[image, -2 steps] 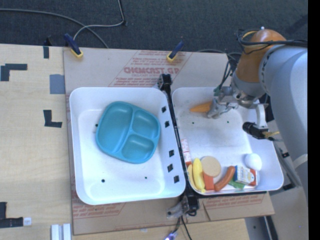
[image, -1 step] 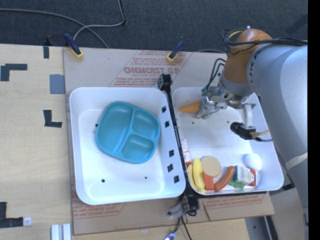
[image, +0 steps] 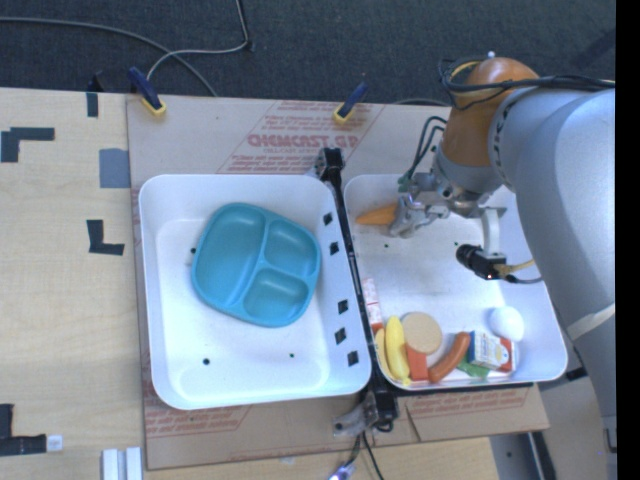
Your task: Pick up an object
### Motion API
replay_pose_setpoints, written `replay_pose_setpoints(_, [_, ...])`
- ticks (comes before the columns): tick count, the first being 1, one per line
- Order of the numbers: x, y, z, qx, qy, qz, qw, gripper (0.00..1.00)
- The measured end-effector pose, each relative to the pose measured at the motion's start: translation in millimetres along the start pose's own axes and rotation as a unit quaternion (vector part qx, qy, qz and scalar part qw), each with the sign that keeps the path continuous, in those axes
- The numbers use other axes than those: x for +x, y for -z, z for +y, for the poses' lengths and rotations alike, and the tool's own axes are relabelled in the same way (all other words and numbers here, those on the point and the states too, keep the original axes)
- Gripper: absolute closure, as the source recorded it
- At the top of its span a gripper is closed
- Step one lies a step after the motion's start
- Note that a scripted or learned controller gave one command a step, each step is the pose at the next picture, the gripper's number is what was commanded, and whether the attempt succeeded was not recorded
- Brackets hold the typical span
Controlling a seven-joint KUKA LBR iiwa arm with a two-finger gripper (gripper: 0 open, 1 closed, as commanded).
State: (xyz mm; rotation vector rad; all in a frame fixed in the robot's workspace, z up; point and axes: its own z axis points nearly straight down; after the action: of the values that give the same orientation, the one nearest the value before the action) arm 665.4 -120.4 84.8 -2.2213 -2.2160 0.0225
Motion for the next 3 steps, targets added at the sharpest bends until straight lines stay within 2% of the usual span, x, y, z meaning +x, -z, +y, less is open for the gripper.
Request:
replay_pose_setpoints(1, [7,2,0,-0.001,0.001,0.001,1.0,1.0])
replay_pose_setpoints(2, [18,38,3,-0.007,0.002,0.004,1.0,1.0])
replay_pose_setpoints(3, [18,38,2,-0.006,0.002,0.004,1.0,0.0])
